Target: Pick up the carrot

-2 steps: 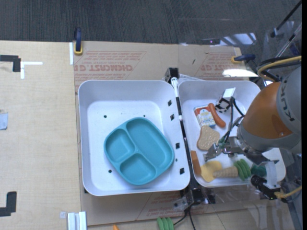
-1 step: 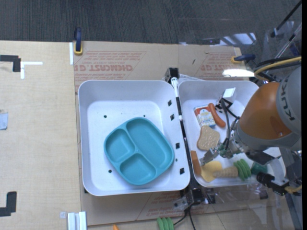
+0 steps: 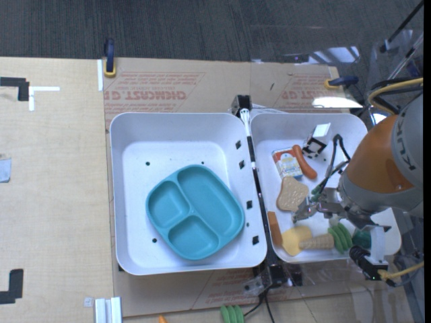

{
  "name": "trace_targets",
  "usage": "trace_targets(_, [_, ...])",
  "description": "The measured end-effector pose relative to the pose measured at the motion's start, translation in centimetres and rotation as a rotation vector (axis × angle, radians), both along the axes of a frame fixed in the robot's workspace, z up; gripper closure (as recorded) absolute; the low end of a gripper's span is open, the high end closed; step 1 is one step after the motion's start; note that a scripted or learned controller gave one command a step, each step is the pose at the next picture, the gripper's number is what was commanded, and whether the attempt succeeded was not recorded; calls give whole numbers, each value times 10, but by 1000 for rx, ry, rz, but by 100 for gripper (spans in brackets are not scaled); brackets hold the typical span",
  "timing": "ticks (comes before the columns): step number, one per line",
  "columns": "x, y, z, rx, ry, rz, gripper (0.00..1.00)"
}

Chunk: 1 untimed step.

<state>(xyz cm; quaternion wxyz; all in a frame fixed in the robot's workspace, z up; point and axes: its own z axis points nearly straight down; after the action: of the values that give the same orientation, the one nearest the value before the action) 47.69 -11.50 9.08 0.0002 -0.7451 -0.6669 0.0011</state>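
The end effector [image 3: 311,207] is hovering low in the right bin [image 3: 350,121], its opening impossible to judge, positioning toward the carrot [image 3: 273,227] lying along the bin's left wall.

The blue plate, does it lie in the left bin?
Yes, the blue plate lies on the floor of the left bin.

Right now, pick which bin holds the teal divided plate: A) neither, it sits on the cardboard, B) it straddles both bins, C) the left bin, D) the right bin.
C: the teal divided plate lies flat inside the left bin, while the right bin holds the food items.
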Motion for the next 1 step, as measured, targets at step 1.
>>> trace_targets(1, [1, 17, 0, 2, 1, 62, 0])
